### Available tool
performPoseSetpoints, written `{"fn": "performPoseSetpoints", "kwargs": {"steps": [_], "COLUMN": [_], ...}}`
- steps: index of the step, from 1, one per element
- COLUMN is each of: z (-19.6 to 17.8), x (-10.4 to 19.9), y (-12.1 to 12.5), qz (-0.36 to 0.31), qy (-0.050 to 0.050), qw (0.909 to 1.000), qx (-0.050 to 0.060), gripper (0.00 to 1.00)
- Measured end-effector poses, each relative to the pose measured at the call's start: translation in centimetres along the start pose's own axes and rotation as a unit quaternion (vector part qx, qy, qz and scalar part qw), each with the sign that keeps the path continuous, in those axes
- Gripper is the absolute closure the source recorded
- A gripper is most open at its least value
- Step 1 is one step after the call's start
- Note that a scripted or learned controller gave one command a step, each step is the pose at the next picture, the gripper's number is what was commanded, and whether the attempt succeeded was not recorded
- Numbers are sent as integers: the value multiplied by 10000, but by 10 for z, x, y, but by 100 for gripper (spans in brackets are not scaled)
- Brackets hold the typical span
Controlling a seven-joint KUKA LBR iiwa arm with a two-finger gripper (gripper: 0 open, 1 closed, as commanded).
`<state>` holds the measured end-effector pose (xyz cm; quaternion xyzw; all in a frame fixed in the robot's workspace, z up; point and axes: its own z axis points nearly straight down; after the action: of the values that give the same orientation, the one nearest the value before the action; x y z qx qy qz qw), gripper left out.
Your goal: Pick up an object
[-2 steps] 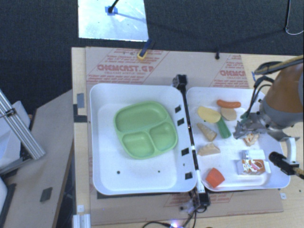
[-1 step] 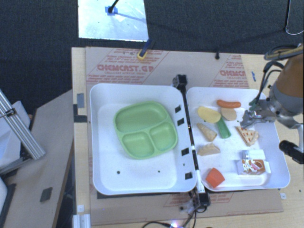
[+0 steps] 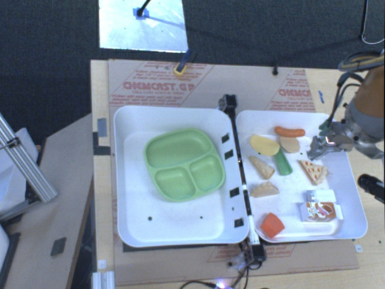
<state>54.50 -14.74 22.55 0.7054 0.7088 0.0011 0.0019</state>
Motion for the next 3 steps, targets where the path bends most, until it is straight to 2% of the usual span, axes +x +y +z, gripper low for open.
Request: {"fn": "performPoseSetpoints", "kwargs": {"steps": [1,2,3], "z": [10,12,7], "x": [49,98,107], "y": [-17,-45,-48], "qz": [-17,-21,-12], "qy": [16,17,9], "qw": [10000,10000,10000], "qx": [22,27,14], "gripper": [100,100,100]}}
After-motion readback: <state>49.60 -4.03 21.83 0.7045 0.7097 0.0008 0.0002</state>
